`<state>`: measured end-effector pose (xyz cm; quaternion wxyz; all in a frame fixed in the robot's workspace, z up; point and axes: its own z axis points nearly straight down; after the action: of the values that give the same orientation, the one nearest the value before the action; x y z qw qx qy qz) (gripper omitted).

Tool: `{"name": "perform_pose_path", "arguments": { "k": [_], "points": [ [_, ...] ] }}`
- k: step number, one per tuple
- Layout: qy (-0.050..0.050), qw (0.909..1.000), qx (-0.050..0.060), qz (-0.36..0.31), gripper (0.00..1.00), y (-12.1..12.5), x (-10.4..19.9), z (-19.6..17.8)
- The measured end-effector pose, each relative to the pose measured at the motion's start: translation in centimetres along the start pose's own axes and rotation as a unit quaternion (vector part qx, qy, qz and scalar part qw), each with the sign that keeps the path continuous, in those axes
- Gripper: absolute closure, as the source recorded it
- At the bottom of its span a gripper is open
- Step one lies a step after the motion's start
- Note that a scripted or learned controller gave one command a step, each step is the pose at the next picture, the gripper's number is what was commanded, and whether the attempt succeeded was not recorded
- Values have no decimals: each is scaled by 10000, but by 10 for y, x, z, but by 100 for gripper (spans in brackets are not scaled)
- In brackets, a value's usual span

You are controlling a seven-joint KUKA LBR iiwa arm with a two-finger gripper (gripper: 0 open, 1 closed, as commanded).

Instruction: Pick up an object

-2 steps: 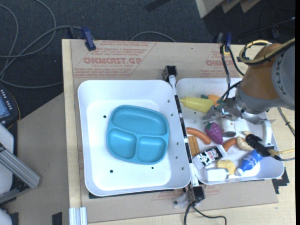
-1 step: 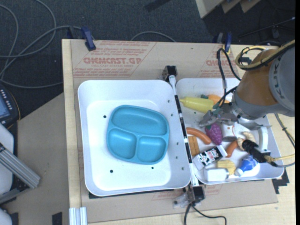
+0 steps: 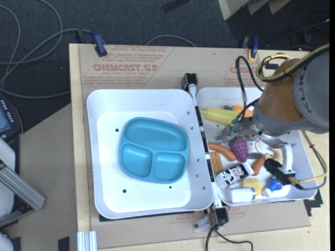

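Observation:
My gripper (image 3: 235,133) is low inside the right bin (image 3: 309,192), under the arm's orange band (image 3: 277,101). It sits among the toys, just above a purple bunch of grapes (image 3: 240,149) and next to a yellow piece (image 3: 219,115). An orange sausage-like piece (image 3: 222,151) lies just left of the grapes. The arm's wrist hides the bin's middle and whatever lies directly under the gripper.
The left bin (image 3: 104,114) holds a blue divided plate (image 3: 153,149). Near the right bin's front lie a black-and-white item (image 3: 233,173), a small yellow piece (image 3: 253,183), a white block (image 3: 242,195) and a blue piece (image 3: 275,185). A black cable (image 3: 246,82) loops behind the arm.

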<state>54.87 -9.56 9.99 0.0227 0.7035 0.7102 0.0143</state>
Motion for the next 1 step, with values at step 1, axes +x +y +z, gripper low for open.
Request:
{"name": "perform_pose_path", "arguments": {
  "k": [1],
  "points": [
    [4,10000,6,11,0,-5,-6,0]
  ]
}}
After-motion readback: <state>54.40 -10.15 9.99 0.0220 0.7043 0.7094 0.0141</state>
